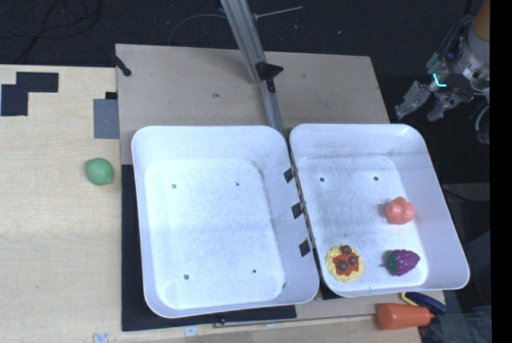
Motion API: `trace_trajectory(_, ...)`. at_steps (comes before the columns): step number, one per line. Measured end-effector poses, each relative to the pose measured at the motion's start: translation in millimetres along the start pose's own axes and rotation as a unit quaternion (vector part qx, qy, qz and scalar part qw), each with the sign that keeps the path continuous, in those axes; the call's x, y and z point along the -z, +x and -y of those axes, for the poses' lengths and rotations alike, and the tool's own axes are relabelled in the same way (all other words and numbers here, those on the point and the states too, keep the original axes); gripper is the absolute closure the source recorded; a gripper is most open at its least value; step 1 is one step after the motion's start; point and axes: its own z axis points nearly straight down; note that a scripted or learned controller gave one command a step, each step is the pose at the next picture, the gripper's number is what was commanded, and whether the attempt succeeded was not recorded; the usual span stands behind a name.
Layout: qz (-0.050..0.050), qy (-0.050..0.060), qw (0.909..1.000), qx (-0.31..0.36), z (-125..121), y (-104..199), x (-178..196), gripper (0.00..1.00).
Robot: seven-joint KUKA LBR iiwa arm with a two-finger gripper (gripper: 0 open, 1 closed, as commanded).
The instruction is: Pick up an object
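Note:
My gripper [424, 104] hangs at the right edge of the view, outside and above the far right corner of the right bin [416, 143]; its two fingers are spread apart with nothing between them. Inside the right bin lie three toys: a pink-orange lump [399, 210] near the right wall, a purple grape cluster [402, 261] near the front right corner, and a yellow round piece with red dots [345, 262] at the front left. All three lie well in front of the gripper.
The left bin [152, 173] sits beside the right one. A green ball [99, 171] rests on the wooden bench to the left. An orange carrot-like toy [402, 316] lies outside the right bin's front edge. A metal rail [244, 21] slants behind the bins.

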Motion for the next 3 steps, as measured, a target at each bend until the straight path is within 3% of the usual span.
trace_trajectory(1,0.0,0.0,1.0,0.0,0,0,0,0.0)
trace_trajectory(3,0.0,0.001,1.0,0.001,-1,4,-86,0.0)
